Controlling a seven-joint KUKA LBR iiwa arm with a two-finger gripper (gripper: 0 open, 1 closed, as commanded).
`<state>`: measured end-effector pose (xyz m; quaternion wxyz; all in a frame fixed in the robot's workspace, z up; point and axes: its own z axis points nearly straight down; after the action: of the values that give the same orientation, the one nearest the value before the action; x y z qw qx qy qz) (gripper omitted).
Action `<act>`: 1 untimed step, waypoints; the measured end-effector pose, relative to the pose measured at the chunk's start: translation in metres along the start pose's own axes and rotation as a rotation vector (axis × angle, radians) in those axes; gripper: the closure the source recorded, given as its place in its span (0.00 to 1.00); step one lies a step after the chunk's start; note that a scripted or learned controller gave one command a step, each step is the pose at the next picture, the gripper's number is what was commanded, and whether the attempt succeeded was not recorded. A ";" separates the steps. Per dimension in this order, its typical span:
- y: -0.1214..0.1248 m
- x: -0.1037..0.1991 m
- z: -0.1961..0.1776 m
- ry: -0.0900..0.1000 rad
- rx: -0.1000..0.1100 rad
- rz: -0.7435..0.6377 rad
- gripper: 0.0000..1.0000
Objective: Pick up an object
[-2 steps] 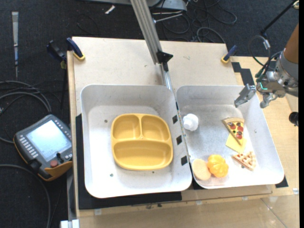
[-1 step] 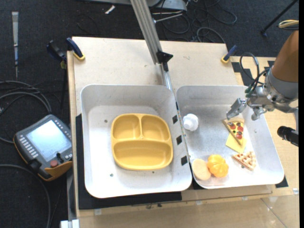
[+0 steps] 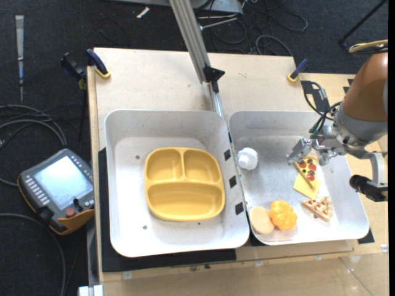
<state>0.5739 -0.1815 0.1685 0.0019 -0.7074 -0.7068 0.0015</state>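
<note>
The gripper (image 3: 311,152) is seen over the right bin (image 3: 271,128), directly above the pizza slice (image 3: 307,176); whether it is clenched cannot be told. A waffle (image 3: 318,208) lies below it, an orange (image 3: 282,214) and biscuit (image 3: 261,221) lower left, a white cup (image 3: 247,158) to its left, and a yellow tray (image 3: 184,184) farther left.

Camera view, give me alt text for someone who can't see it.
A grey robot arm's gripper hovers at a toy pizza slice in the right bin, near a waffle, orange piece and white cup. The left bin holds a yellow divided tray.
</note>
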 end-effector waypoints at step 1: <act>0.000 -0.001 0.043 0.000 0.000 -0.001 0.00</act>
<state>0.5740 -0.1825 0.1250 0.0018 -0.7073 -0.7070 0.0014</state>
